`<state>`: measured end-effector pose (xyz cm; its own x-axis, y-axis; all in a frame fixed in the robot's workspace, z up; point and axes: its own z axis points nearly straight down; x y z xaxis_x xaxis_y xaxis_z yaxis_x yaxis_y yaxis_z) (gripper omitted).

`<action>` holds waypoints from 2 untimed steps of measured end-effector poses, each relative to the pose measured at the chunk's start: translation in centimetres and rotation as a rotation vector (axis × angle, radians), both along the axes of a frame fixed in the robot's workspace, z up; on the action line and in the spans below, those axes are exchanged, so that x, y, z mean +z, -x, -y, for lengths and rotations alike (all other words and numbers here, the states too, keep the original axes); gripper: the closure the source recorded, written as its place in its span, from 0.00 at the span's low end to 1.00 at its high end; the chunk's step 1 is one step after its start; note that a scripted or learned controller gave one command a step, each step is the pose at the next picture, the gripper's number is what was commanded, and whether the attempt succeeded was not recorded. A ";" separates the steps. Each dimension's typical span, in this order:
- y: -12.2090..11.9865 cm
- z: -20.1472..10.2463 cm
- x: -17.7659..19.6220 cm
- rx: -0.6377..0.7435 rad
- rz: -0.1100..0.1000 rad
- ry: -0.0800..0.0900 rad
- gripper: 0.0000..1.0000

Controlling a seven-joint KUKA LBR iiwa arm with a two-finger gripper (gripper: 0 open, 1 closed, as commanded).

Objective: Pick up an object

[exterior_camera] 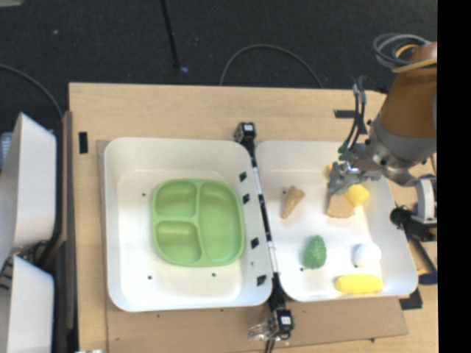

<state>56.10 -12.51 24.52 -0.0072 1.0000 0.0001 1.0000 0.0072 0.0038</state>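
Grey metal gripper [340,179], its grasp too unclear to judge, hovers over the tan bread-like wedge [339,208] beside a small yellow block [358,195] in the right white bin [294,149]; centre squarely before descending.

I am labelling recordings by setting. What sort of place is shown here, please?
Probably a robotics lab bench for grasping trials: two white bins side by side on a wooden bench, toy-like items such as a green piece, cables on dark carpet, and the gripper above the right bin.
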 end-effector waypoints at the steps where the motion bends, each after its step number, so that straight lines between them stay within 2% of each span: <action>1: 0.7 -5.4 1.0 0.000 -0.001 -0.001 1.00; 2: 1.3 -11.3 1.6 0.002 -0.002 -0.002 1.00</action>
